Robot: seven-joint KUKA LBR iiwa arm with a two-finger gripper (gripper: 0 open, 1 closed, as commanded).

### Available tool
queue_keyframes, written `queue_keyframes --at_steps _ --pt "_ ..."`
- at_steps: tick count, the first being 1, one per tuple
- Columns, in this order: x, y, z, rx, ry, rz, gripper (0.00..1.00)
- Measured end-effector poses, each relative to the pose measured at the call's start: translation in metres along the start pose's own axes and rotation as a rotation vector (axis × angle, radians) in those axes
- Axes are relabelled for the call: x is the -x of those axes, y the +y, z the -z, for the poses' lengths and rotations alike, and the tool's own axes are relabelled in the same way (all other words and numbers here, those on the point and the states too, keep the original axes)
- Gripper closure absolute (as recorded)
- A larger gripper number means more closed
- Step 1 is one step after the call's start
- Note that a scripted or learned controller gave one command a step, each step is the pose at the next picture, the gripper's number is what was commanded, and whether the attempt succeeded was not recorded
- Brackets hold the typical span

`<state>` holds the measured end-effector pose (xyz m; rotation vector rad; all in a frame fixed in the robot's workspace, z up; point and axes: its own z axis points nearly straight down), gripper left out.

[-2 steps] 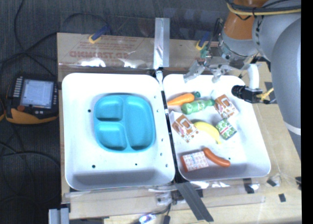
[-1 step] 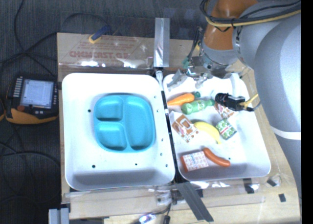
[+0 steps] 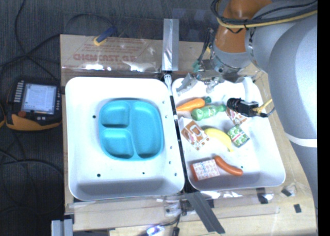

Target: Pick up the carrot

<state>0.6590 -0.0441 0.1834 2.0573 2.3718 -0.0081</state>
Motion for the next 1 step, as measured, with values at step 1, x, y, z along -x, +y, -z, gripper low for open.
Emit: queue_keyframes --at_steps 1 --pt "0.0 0.0 0.0 0.0 0.0 0.0 0.0"
